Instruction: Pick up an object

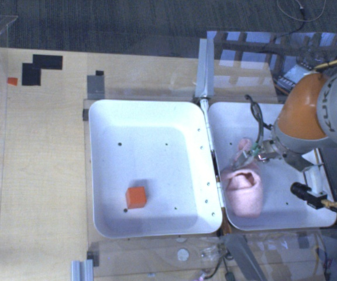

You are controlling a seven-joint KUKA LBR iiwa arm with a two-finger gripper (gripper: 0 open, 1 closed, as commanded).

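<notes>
You see the gripper (247, 153) in the right bin (285, 212), just above a pink soft object (243, 193); finger state cannot be determined. An orange cube (136, 197) lies in the left bin (157, 122).

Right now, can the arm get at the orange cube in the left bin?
Probably yes: the orange cube lies alone in the left bin, open from above. The gripper is over the right bin, by the pink object.

Two shallow white bins sit side by side on the pale wooden desk (40, 186), the left bin (107, 215) touching the right bin (227, 113) along a metal divider. Black tape patches (38, 68) and a small orange marker (12, 81) lie near the desk's far left corner.
</notes>
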